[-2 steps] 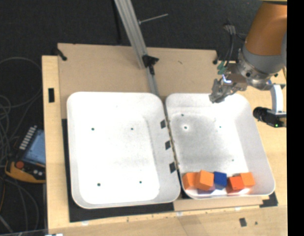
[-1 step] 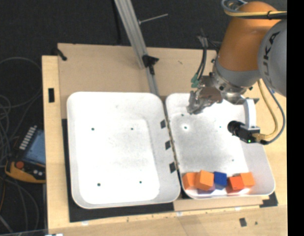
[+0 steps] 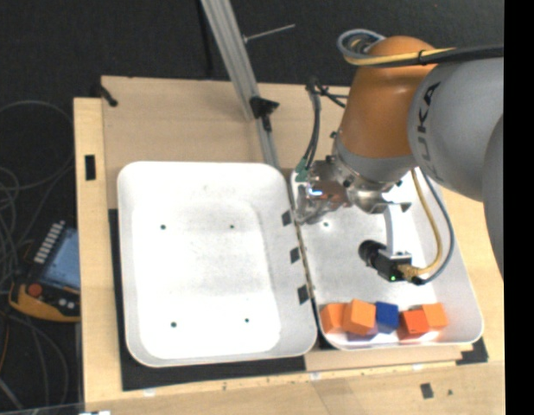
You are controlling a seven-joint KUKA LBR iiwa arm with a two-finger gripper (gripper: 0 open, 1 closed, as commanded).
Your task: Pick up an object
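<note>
Gripper [image 3: 312, 199] hovers well above blue block [image 3: 386, 316] in right bin [image 3: 461, 271]; grip state unclear. Blocks look light, rigid; pinch flat sides.

- A pale wooden bench [image 3: 198, 128] sits mid-frame on a dark, carpet-like floor [image 3: 94, 24].
- A grey metal rail [image 3: 237, 59] slants from 12 o'clock down toward the centre.
- Black cables [image 3: 16, 145] loop across the floor at 9 o'clock.
- A handheld control pendant [image 3: 55, 271] with a bluish screen lies at 8 o'clock, beside the bench's edge.
- Lighting is even and soft.
</note>
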